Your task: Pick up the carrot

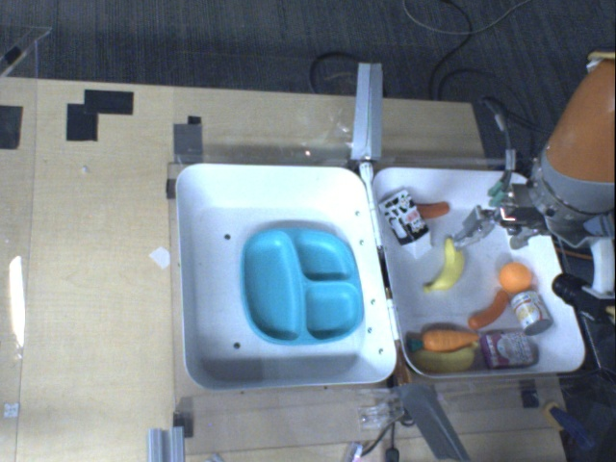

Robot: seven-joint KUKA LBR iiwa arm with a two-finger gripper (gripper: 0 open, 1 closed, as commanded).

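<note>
Orange carrot [449, 339] lies flat along the near wall of the right bin [568, 354], leafy end toward the bin divider, resting against a yellow banana-like piece [446, 359]. Gripper [478, 225] hangs over the bin's upper half, well apart from the carrot, fingers spread with nothing between them. Just below the fingertips: a banana [446, 266]. Beyond them, toward the divider, a black-and-white carton [403, 216] touching a small sausage [433, 210]. Orange fruit [516, 277], tin can [530, 312], purple packet [507, 348] sit nearer the carrot.

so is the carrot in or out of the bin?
In. The carrot lies flat in the right bin, at its near edge beside a yellow fruit, not lifted.
</note>
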